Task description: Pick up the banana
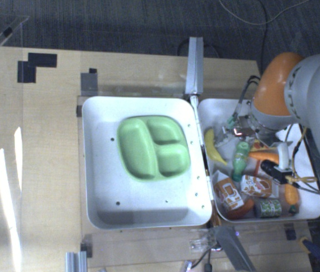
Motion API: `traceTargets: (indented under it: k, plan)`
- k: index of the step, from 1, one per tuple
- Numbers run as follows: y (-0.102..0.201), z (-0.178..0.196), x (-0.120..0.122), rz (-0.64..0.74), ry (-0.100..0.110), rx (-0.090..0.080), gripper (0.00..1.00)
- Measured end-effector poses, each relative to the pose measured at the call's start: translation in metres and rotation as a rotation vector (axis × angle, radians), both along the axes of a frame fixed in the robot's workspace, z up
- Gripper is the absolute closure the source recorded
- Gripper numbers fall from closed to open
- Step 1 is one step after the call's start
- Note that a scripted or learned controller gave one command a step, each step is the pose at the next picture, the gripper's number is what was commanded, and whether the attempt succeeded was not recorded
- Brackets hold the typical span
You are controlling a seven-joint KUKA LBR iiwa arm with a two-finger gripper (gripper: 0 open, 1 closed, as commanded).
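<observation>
The yellow banana lies along the left wall of the right bin, curving from the wall toward the bin's middle. My gripper reaches down from the grey arm with its orange band into the far part of that bin. It hangs just right of the banana's far end, and nothing is visibly held in it. The arm's wrist hides part of the bin behind the gripper.
A green bottle lies right beside the banana, with an orange item, a brown packet, a green can and an orange fruit crowded near the front. The left bin holds a green divided plate.
</observation>
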State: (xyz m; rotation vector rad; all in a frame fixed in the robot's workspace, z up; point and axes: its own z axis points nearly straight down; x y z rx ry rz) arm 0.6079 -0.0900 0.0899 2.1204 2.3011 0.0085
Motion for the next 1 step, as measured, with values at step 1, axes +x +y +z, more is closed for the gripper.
traceTargets:
  k: [1]
  plan:
    - [-0.0075,-0.0010,-0.0610,0.116,0.000,0.002,0.00]
